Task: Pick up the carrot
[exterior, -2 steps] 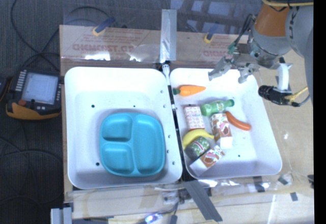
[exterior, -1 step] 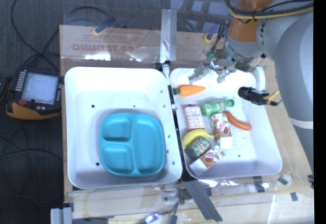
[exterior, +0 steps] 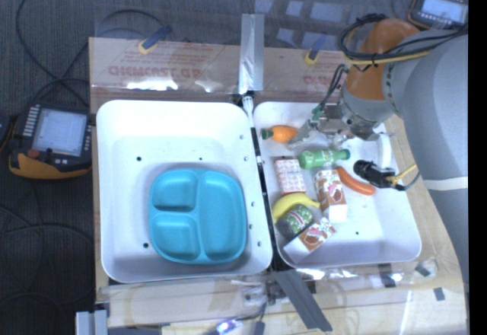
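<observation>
We saw the carrot (exterior: 282,133) lying in the right bin (exterior: 396,238), near its far-left corner, its green top pointing toward the wall shared with the left bin (exterior: 122,135). The gripper (exterior: 329,126) hung just right of the carrot — near it but not touching. Whether it was spread or closed we could not tell. Just beyond the carrot toward the near rim lay a green bottle (exterior: 323,157), and past that an orange sausage (exterior: 356,180) and a banana (exterior: 293,205). A blue divided plate (exterior: 198,213) sat in the left bin.
</observation>
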Controlling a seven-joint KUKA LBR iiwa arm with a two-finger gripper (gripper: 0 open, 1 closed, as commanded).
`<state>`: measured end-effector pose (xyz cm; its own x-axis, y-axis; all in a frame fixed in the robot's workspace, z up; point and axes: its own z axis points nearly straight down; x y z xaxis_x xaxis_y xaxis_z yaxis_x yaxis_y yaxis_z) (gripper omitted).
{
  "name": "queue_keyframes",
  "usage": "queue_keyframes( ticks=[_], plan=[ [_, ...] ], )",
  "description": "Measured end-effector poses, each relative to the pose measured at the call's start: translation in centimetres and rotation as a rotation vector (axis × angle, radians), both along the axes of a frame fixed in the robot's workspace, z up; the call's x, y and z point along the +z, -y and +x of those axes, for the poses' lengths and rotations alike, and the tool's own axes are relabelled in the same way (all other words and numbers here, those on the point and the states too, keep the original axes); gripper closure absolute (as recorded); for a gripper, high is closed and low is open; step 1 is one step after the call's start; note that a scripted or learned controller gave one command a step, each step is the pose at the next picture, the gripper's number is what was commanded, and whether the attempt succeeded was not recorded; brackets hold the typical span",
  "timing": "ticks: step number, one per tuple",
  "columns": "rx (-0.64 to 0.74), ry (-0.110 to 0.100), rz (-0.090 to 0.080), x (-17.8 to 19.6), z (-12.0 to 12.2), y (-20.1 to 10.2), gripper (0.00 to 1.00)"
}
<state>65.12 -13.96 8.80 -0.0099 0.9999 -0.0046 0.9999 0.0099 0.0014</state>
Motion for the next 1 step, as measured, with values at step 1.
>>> queue_keyframes(
  ticks=[1],
  plan=[
    [-0.100,-0.004,0.005,3.13,-1.90,-1.23,0.00]
  ],
)
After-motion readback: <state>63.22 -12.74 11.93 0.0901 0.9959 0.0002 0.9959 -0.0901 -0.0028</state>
